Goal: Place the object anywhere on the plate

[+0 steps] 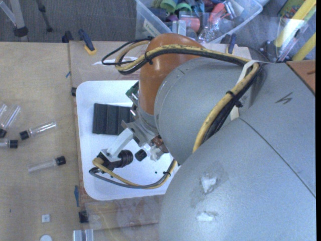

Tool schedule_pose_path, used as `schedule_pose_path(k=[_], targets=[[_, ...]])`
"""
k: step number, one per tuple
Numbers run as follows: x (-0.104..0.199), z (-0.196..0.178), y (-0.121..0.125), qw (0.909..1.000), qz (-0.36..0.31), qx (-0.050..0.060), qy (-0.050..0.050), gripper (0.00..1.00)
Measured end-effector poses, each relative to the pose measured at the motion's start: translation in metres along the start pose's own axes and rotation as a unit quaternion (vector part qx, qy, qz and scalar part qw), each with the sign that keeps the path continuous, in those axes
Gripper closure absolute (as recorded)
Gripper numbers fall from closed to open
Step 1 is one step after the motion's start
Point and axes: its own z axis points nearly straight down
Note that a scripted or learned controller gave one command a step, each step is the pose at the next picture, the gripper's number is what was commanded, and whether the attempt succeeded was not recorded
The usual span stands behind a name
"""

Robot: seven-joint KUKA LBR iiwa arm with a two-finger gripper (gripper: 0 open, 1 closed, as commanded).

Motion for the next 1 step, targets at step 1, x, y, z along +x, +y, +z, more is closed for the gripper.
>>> schedule_pose_path(k=[1], targets=[[0.0524,-0.1071,0.0382,0.9995,0.031,-0.001,0.003,1.00]])
